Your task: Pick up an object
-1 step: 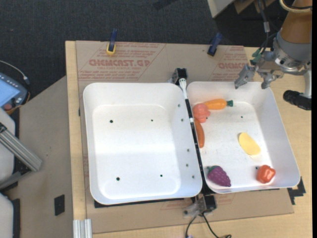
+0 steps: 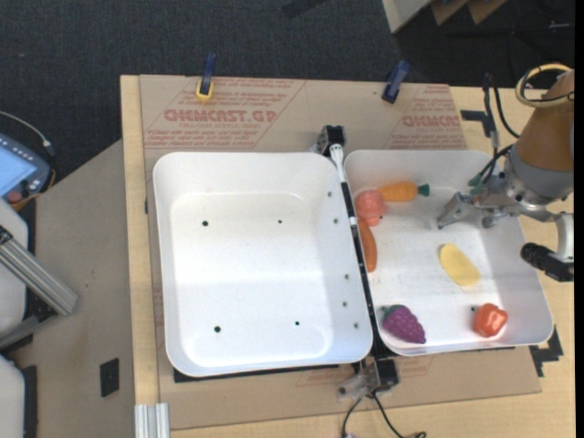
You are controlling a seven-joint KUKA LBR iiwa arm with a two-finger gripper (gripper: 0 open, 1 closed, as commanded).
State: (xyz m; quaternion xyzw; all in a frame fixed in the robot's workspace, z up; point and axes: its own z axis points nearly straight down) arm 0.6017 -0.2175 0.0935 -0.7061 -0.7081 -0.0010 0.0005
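Note:
The right bin [image 2: 538,286] holds several toy foods. An orange carrot [image 2: 399,191] lies at the back, with a pink round fruit [image 2: 370,205] just left of it. A long orange piece [image 2: 368,246] rests along the left wall. A yellow piece [image 2: 459,265] lies in the middle, purple grapes [image 2: 403,323] sit at the front left, and a red pepper [image 2: 490,319] at the front right. My gripper [image 2: 466,217] hangs over the back right of this bin, just above the yellow piece. Its fingers are spread open with nothing between them.
The left bin [image 2: 164,245] stands beside the right one, with a black divider rail [image 2: 351,235] between them. Both rest on a cardboard sheet [image 2: 274,108] held by clamps [image 2: 207,82] at the back. A cable [image 2: 493,126] runs along the arm.

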